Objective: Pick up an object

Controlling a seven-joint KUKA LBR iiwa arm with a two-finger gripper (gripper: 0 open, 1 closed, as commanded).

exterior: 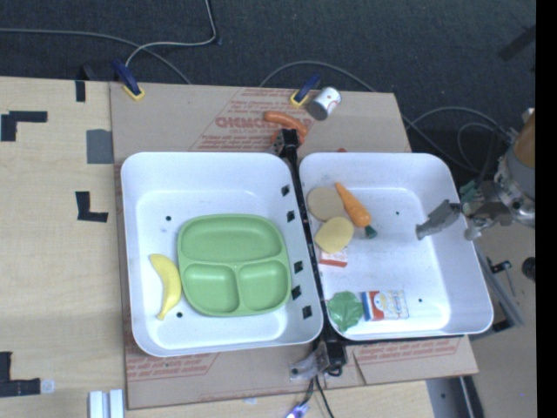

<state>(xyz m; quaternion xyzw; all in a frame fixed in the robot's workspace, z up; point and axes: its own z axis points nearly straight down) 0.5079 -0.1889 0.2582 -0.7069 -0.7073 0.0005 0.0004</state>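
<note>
Overhead view of two white bins side by side. Nearest the viewer, at six o'clock in the right bin [452, 233], lie a green leafy toy [345, 310] and a small printed packet [384, 305]. The gripper [438, 220] hovers over this bin's three o'clock rim; whether its claw is spread or closed cannot be told, and nothing is seen in it. A toy carrot [352, 205] lies toward nine o'clock from the gripper, its long axis running from ten to four o'clock, green tip toward four. Beside it sit a yellow round piece [334, 234] and a tan disc [324, 203].
</note>
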